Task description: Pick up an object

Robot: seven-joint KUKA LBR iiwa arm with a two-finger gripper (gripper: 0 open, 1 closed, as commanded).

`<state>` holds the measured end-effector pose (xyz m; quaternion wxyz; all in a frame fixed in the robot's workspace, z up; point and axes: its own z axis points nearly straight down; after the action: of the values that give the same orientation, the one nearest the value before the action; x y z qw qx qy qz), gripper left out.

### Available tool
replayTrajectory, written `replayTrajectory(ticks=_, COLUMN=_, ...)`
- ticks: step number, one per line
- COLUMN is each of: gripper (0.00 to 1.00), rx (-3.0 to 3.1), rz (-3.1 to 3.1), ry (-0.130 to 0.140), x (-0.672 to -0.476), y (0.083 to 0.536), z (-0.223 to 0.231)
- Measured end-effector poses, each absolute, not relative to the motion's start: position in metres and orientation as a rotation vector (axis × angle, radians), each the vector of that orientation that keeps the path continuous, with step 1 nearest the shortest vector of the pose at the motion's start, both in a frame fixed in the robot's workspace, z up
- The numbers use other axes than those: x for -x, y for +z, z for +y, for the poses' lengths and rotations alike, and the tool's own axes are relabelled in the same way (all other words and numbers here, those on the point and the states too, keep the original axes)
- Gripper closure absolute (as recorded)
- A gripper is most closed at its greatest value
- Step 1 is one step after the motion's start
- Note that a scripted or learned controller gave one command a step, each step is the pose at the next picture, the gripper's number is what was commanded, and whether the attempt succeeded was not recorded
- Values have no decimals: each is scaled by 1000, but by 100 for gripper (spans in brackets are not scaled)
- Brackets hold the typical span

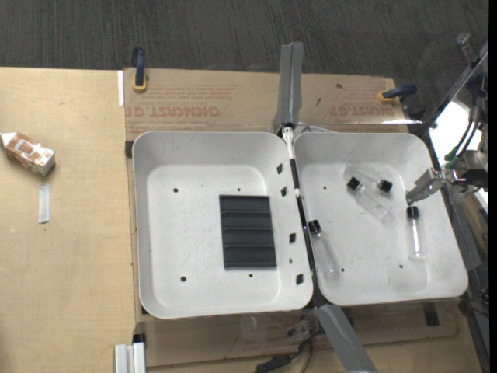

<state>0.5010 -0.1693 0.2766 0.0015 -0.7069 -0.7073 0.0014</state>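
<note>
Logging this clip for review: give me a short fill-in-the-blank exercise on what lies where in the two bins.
1. The black ribbed block lies in the ____ bin as the camera sees it.
2. The clear tubes with black caps lie in the ____ bin.
3. The end effector is above the right bin's ____ edge.
4. A small printed carton lies on the bench, ____ both bins.

Missing words: left; right; right; outside
</note>
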Motion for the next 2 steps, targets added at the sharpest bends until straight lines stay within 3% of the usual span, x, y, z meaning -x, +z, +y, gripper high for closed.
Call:
replayTrajectory(ticks=1, gripper=0, rx=2172, rz=-2267, ry=3, x=-523, y=174, z=-162)
replayTrajectory(ticks=2, gripper=0, rx=2112, rz=-2324, ry=3, x=-586, y=121, z=-152)
